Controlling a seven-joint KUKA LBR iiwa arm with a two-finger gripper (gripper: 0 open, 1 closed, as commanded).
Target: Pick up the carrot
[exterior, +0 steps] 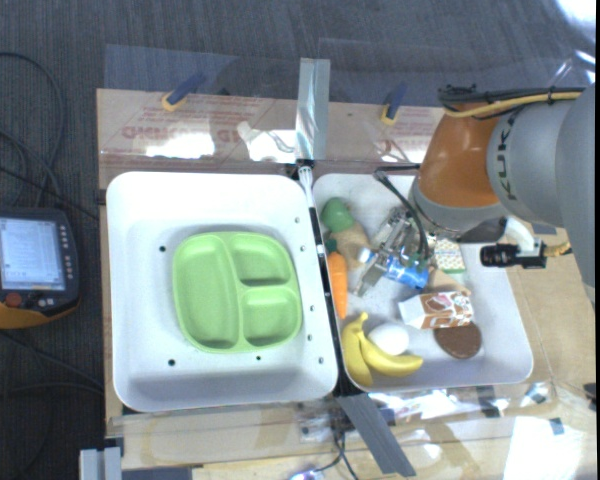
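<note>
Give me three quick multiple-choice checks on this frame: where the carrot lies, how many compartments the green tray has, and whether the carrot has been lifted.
1. Where is the carrot?
A. In the right bin, against its left wall
B. On the green tray
C. On the floor

2. How many compartments does the green tray have?
A. One
B. Three
C. Six

3. What is the carrot's state?
A. Raised above the bin
B. Lying in the bin, apart from the gripper
C. Resting on the tray

Answers: 1 A, it lies along the right bin wall above the banana. 2 B, one long and two smaller sections. 3 B, the gripper sits to its right.
</note>
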